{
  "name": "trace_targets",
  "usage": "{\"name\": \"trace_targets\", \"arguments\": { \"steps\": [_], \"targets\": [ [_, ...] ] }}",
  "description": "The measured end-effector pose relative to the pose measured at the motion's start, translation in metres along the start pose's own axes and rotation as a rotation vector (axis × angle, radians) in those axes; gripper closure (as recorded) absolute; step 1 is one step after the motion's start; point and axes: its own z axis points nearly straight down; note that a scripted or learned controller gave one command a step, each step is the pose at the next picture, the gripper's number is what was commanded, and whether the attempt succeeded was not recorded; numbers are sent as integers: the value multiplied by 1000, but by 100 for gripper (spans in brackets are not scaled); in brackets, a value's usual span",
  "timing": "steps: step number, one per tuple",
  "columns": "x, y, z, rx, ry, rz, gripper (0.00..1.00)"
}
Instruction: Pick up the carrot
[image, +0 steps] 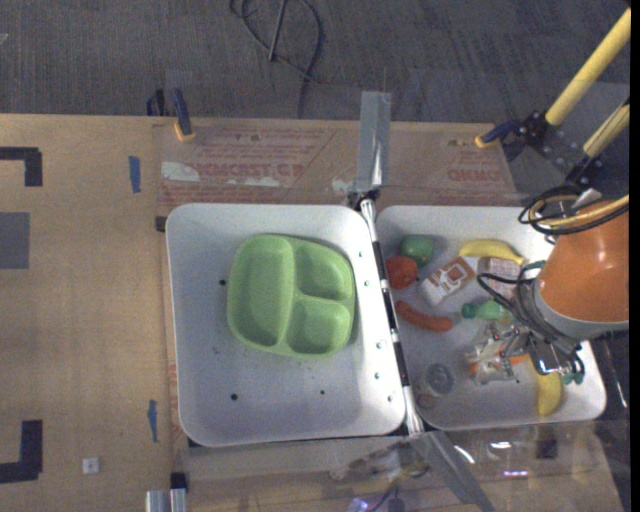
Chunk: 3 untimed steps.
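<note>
Camera view looks down on the bench (90, 300) with two white bins; the left bin (200, 380) carries a green divided plate (292, 296); the right bin (580, 400) is crowded. The carrot (425, 319) lies near the right bin's 9 o'clock edge, nothing touching it; a red tomato-like piece (401, 271) sits at its 11 o'clock, a green pepper (418, 246) beyond that, a small carton (447, 281) at its 1 o'clock, a grey disc (438, 377) at its 5 o'clock. A banana (488, 250) lies at the bin's 12 o'clock; another yellow piece (549, 394) lies at its 5 o'clock. The tool (498, 352) hangs at the carrot's 4 o'clock, apart from it; whether it is open or closed I cannot tell.
</note>
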Motion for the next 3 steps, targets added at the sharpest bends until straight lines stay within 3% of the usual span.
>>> {"name": "trace_targets", "arguments": {
  "steps": [1, 2, 3],
  "targets": [
    [-10, 37, 8, 5, 4, 454, 100],
    [10, 33, -3, 3, 18, 680, 100],
    [-35, 6, 9, 2, 9, 937, 100]
  ]
}}
